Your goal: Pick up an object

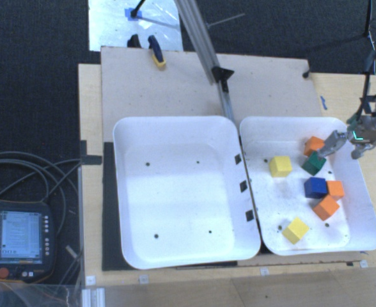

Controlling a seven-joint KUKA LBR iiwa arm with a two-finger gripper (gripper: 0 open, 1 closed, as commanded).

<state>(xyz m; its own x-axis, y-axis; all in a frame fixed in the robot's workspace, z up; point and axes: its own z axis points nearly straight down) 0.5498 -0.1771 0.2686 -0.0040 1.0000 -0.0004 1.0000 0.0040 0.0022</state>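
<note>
The right bin (360,229) holds several small blocks. Two are yellow (280,165) (296,229), one is green (314,164), one is blue (315,187), and three are orange (313,144) (336,188) (326,207). My gripper (344,148) comes in from the right edge and hangs over the bin's upper right part. It is open, with nothing between its fingers. One grey finger (332,144) ends just right of the top orange block and above the green one.
The left bin (121,139) sits beside the right one. A slanted metal pole (197,27) crosses the board behind the bins. A teach pendant (18,238) with cables lies at lower left. A yellow-handled tool (157,55) rests at the board's back edge.
</note>
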